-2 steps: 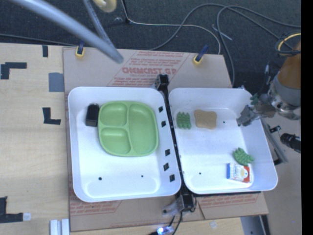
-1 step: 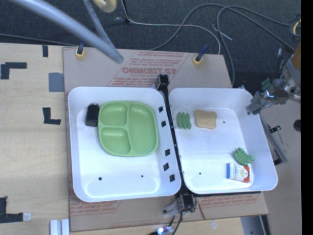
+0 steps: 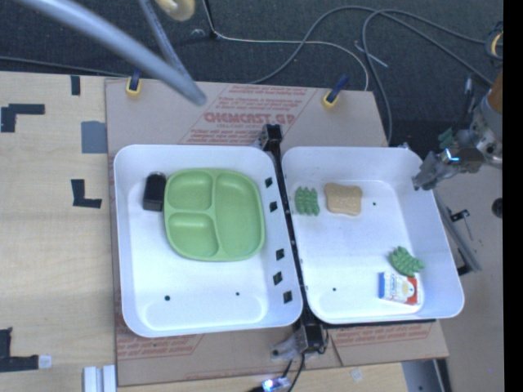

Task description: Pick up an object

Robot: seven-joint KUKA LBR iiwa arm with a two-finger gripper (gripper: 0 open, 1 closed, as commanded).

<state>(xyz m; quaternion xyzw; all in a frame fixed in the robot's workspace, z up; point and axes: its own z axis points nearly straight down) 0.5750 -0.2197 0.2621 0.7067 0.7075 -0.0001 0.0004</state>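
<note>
The gripper (image 3: 431, 170) hangs over the right edge of the right white bin (image 3: 425, 219), not yet above any object; whether its jaws are apart, I cannot tell. The tan bread-shaped piece (image 3: 343, 199) lies well apart. Next, I judge, it must move inward and descend.

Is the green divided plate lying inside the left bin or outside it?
Inside: the green divided plate lies flat within the left bin.

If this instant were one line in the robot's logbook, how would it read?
phase: approach | gripper: over right bin rim, holding nothing | right bin: bread slice, two green pieces, carton | left bin: green plate, black block
</note>
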